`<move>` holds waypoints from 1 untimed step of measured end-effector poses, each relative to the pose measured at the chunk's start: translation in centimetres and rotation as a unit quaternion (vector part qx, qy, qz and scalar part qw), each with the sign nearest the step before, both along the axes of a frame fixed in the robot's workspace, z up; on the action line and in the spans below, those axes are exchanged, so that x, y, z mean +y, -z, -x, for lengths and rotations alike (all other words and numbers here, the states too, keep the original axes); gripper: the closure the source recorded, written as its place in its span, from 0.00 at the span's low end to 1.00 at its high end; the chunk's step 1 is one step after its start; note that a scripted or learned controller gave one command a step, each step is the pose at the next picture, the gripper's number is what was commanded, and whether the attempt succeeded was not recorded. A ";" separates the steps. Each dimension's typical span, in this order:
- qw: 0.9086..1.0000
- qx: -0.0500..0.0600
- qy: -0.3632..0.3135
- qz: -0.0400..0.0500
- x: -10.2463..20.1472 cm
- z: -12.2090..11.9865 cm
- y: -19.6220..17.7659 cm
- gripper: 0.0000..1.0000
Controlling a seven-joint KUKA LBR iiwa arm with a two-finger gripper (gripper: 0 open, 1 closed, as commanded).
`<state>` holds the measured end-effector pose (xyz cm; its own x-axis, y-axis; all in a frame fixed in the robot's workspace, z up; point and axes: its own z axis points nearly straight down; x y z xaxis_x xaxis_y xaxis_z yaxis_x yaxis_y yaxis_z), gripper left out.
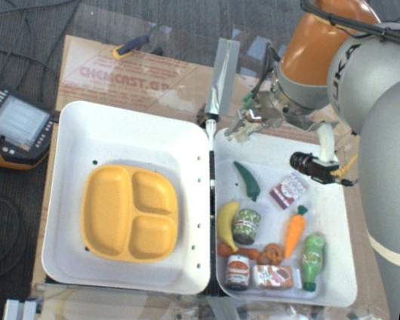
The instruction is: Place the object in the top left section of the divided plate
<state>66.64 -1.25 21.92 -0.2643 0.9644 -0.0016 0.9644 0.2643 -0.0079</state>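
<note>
A yellow divided plate (108, 212) lies in the left bin (84, 123), with one long section on its left and two smaller ones on its right; all three hold nothing. My gripper (242, 127) hangs over the far left corner of the right bin (346, 242), open, with nothing between its fingers. In the right bin lie a green chili pepper (247, 180), a banana (228, 223), a carrot (293, 235), a green jar (247, 225), a green bottle (311, 261), a maroon packet (289, 190) and a red can (238, 271).
A brown pretzel-like piece (272, 252) and a small flat pack (272, 276) sit at the right bin's front. A black fitting (311, 165) on the arm hangs over the bin's back. A teach pendant (8, 128) lies left of the bench.
</note>
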 end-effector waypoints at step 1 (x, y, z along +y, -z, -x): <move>0.995 0.001 -0.096 -0.001 0.5 3.2 2.8 1.00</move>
<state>63.48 -0.77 19.08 -0.4444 0.8958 0.0008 0.8958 0.4444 -0.0092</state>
